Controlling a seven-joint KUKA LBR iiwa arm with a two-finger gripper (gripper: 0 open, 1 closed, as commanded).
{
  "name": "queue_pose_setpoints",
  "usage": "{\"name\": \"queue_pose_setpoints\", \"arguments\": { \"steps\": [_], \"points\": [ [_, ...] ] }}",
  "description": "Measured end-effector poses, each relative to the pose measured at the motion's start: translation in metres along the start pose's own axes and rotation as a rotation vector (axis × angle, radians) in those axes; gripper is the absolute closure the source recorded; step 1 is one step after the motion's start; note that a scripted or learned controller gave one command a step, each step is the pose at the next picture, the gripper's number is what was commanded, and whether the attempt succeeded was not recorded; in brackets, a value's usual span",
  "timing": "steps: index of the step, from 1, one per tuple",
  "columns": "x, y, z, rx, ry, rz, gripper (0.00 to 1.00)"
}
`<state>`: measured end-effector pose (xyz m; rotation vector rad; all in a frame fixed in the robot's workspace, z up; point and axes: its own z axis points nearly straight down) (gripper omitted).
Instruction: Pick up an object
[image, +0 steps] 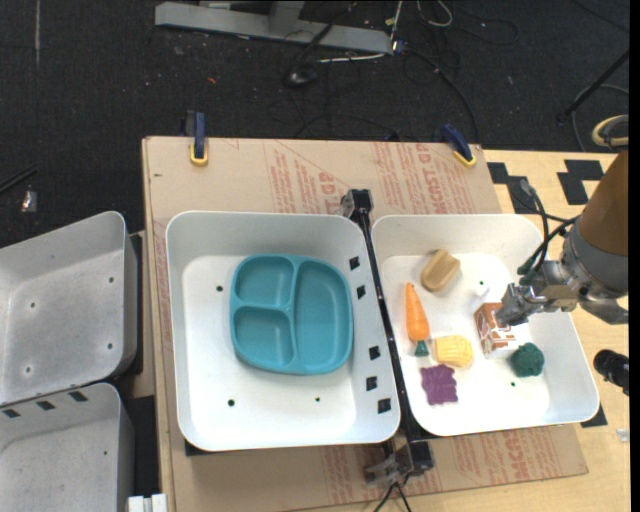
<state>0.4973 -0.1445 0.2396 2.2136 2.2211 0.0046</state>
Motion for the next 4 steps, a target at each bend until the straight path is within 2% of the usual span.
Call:
{"name": "queue_pose_setpoints", "arguments": {
  "steps": [2,3,4],
  "points": [
    [0.100,0.024,0.019,0.007,0.003,-0.004,1.00],
    [0.165,0.033,0.016,0.005,0.004,-0.006,1.00],
    [0.216,0.038,0.003,0.005,0.003,-0.005,1.00]
  ]
}}
